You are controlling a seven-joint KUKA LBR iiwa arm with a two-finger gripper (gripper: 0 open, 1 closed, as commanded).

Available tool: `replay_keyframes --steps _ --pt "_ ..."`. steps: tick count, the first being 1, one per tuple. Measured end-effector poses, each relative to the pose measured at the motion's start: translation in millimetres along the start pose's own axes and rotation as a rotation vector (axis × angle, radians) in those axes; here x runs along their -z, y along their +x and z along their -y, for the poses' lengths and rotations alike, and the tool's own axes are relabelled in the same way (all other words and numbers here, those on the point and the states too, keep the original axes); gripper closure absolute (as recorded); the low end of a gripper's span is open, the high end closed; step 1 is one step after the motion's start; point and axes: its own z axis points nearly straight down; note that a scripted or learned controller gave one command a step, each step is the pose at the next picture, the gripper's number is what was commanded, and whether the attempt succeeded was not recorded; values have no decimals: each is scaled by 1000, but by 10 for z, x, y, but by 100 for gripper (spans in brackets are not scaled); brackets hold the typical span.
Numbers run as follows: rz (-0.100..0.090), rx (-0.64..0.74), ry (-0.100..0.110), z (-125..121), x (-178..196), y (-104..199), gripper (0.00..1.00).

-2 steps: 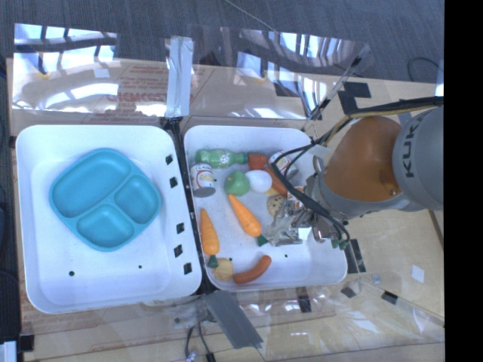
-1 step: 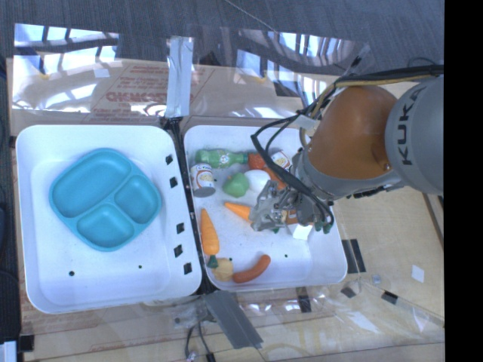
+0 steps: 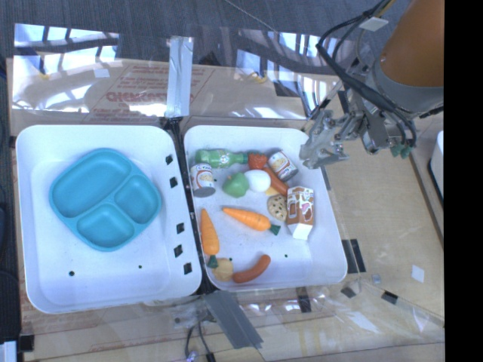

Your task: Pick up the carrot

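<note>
**A:** While the gripper (image 3: 323, 148) is held above the far right corner of the right bin (image 3: 336, 251), the approach step is judged to be in hand. Nothing is seen gripped.

**B:** Noted. Gripper state?

**A:** It cannot be told. Whether it is spread or pressed together is not resolved from this angle.

**B:** Carrot position?

**A:** One carrot (image 3: 245, 218) is found lying flat near the middle of the right bin. Its leafy end is turned toward the milk carton (image 3: 300, 211), and it lies just beside the cookie (image 3: 276, 206). A second carrot (image 3: 209, 234) is laid lengthwise along the bin's left wall, with its green end toward the sausage (image 3: 253, 270).

**B:** Which is favoured?

**A:** The middle carrot is judged the easier. Bare floor is left along both of its long sides, whereas the second carrot is crowded by the wall.

**B:** Next move?

**A:** Travel is called for toward the near left, past the can (image 3: 281, 164) and the egg (image 3: 259, 180). A descent should follow, with the closing line set across the carrot's width. Contact with the cookie is to be guarded against. The blue divided plate (image 3: 106, 198) in the left bin is not concerned.
</note>
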Motion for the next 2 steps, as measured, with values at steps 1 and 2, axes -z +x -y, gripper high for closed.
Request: replay_keyframes --steps 1,2 --pt "-15 194 -8 -238 -1151 501 100" --pt "-12 76 -8 -1383 -1192 322 100"
